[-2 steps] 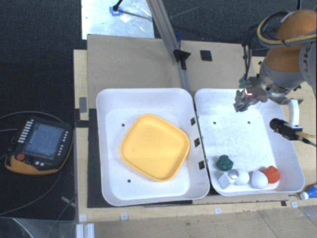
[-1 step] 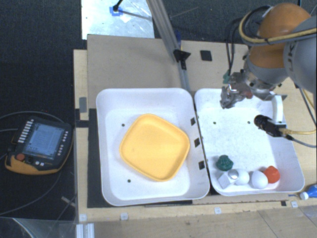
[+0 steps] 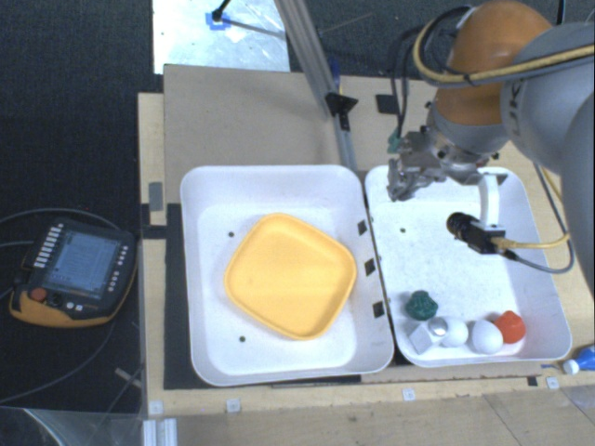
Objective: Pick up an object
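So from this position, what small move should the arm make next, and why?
Probably carry the tool toward the near end of the right white bin and start lowering. It sits at that bin's far edge, while the dark green lumpy object, small white ball and orange-red ball cluster along the near edge.

Even overhead light, fairly bright; the white bins [image 3: 279,189] glare slightly (little texture survives), shadows stay soft and short, and small objects look mildly blurred throughout.
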`<state>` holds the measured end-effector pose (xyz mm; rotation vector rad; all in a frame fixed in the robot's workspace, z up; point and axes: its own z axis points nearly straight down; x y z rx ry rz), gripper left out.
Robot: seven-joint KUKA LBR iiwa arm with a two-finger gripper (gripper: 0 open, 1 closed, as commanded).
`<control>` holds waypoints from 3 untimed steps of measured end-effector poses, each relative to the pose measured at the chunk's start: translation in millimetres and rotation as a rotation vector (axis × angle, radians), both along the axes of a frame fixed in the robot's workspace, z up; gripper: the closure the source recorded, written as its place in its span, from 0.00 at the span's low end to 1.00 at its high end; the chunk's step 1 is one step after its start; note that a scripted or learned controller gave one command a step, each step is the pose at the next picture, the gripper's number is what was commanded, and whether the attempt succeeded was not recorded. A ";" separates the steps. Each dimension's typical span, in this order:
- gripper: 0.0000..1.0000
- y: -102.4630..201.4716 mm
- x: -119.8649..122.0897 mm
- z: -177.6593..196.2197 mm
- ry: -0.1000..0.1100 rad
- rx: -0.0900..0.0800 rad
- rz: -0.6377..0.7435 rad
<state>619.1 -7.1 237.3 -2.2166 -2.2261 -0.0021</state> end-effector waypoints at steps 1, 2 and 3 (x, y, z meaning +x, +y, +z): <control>1.00 49.4 6.8 -12.7 0.001 0.000 0.000; 1.00 105.6 18.0 0.7 -0.001 0.001 0.001; 0.00 102.7 17.9 0.2 0.000 -0.001 -0.003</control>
